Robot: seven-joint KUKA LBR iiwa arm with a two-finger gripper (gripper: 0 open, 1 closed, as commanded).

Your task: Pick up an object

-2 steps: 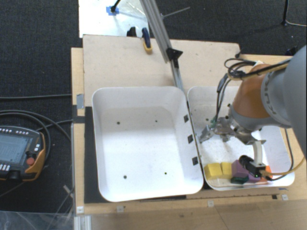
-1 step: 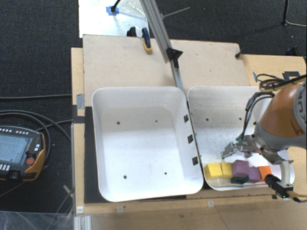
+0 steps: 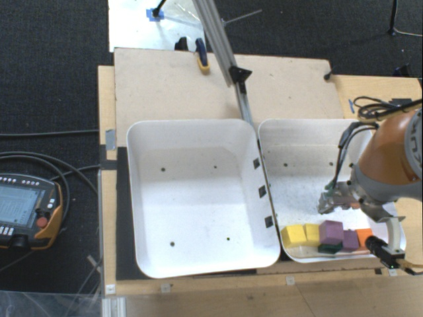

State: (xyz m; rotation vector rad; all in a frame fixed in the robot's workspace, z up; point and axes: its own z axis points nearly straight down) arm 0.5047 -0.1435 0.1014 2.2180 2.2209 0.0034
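The things to be picked lie huddled along the near edge of the right bin [image 3: 297,144]: two yellow blocks [image 3: 301,235] side by side at the left of the row, a purple block [image 3: 332,230] just right of them with a dark green piece [image 3: 330,247] tucked against its near side, a second purple block [image 3: 350,240] beside that, and an orange block [image 3: 364,234] at the right end, partly behind the arm's hardware. They sit touching or nearly so, a crowded little line against the bin's near wall. The gripper [image 3: 330,203] hangs just beyond the row, on its far side, roughly above the gap between the yellow pair and the purple block; nothing can be seen in it, and from this angle I cannot tell how its claw is set. To my eye this is the approach step, with no grasp made yet. The next move calls for choosing one block, likely the purple one, lining up over it and coming down cleanly, which looks awkward given how close the neighbours and the wall are. The arm [image 3: 390,160] reaches in from the right, its orange band bulking over the bin's right side, wrist bent downward, cables looping above it. The left bin [image 3: 142,137] sits alongside, and a teach pendant [image 3: 26,210] lies on the floor at far left.
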